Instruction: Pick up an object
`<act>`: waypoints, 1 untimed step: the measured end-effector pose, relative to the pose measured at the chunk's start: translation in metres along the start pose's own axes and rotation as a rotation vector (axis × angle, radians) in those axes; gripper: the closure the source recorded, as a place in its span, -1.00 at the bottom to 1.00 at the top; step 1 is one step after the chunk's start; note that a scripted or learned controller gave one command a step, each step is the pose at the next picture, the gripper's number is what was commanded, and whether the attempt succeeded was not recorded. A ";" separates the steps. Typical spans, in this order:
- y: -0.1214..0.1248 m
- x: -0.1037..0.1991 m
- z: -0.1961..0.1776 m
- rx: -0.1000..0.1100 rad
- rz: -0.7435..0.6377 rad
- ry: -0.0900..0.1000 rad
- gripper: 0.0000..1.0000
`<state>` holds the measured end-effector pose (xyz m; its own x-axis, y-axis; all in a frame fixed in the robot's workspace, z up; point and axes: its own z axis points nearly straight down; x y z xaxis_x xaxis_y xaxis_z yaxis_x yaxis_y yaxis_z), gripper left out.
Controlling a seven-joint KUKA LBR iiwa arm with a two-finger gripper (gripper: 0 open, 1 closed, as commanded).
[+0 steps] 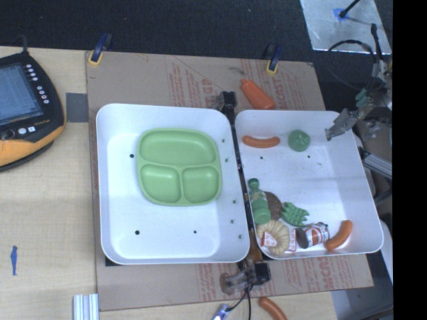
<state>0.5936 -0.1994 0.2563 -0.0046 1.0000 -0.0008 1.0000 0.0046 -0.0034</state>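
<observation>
Sausage (338,235) low in right bin (333,172); gripper (341,124) at its far rim.

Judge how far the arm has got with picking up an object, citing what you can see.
Done: nothing looks picked; the hot dog, green ball and the heap with the can lie in the right bin. In hand: the gripper sits at that bin's far right rim, nothing visibly held. Left: reach in, grasp, lift.

Pincer (339,125) hangs at the right bin's (353,179) far right corner, arm mostly cut off beyond that edge.
</observation>
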 end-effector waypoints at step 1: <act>0.063 0.017 0.095 0.001 -0.001 0.000 -1.00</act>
<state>0.6558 -0.1821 0.1613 -0.0057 1.0000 -0.0012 1.0000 0.0057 -0.0040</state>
